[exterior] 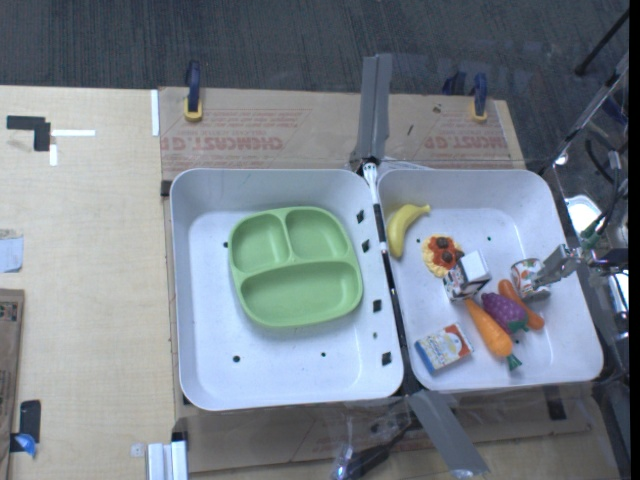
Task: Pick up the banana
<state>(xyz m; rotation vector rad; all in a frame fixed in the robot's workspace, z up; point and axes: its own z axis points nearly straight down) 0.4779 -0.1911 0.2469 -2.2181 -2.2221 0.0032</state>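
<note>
I see the banana [403, 226] lying at the upper left corner of the right bin [560, 218], long axis roughly up-down, well apart to the left of my gripper [545, 273], whose opening I cannot tell.

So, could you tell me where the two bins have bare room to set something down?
The left bin has bare floor around the green plate, widest below it. In the right bin, the far strip beyond the banana and the near-left corner beside the small carton are free. The right side is crowded: pizza toy, grapes, carrot.
</note>
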